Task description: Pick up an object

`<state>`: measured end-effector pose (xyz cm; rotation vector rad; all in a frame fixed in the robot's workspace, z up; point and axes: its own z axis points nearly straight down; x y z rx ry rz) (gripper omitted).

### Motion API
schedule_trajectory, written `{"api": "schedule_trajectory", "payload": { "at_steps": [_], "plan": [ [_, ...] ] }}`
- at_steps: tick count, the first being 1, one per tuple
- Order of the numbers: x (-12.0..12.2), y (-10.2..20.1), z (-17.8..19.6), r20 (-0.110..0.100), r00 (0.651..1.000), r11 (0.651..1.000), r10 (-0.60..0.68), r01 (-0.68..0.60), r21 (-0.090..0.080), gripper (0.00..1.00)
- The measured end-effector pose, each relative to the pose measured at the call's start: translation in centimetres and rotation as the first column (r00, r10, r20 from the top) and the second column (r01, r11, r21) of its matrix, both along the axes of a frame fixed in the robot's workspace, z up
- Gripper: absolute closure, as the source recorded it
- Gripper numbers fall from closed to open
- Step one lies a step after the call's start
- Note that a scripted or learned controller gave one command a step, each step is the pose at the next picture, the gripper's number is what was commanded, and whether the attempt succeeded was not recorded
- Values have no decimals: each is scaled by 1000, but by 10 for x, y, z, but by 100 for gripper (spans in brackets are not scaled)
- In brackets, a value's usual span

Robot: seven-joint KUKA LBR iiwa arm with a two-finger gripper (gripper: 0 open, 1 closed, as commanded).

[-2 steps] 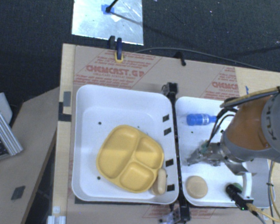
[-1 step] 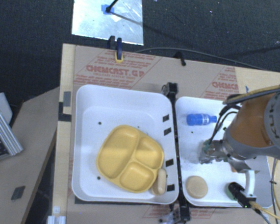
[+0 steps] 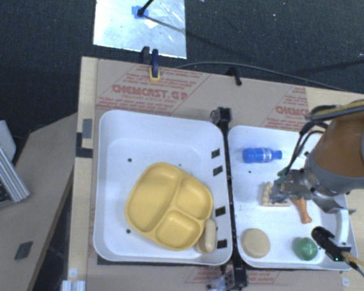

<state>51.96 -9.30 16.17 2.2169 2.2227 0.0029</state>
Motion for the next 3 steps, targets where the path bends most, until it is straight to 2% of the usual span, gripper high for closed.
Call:
{"api": "schedule_trajectory", "payload": {
  "at_steps": [2,3],
  "plan": [
    [6,13,103,4,1000,1000,3,-3,-1,100],
    [-1,63,83,-2,1000,1000,6,-6,2,100]
  ]
}}
